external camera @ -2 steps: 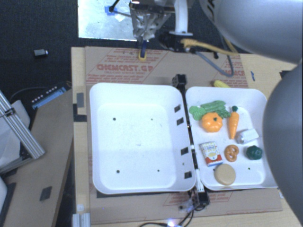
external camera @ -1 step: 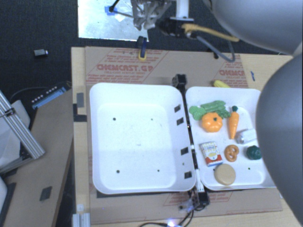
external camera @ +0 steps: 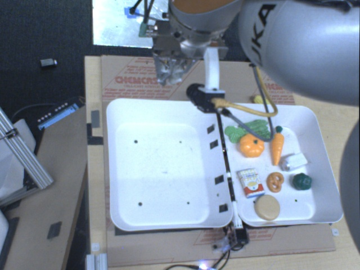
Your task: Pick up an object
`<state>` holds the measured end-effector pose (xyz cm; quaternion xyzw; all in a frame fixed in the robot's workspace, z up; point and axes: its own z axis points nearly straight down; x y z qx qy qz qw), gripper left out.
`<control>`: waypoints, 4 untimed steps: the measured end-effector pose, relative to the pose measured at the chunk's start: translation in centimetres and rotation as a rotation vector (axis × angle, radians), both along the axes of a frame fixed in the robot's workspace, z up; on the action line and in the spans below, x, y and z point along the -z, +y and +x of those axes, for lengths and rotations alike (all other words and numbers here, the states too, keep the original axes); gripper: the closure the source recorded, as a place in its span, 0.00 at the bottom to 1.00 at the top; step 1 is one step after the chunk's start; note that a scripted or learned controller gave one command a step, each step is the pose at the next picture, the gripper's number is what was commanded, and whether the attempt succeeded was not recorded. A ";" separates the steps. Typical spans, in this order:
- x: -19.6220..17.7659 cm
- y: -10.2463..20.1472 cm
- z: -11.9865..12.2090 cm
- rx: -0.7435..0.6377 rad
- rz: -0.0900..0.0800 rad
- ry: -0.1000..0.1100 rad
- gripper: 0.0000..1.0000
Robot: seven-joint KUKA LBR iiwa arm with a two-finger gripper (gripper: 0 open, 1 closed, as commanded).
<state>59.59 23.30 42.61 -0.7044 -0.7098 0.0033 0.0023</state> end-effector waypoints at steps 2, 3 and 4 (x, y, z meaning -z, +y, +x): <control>8.4 0.0 7.8 0.008 0.004 -0.019 1.00; 13.4 0.1 1.9 0.007 0.000 -0.001 1.00; 19.4 0.1 -4.7 0.007 -0.001 0.002 1.00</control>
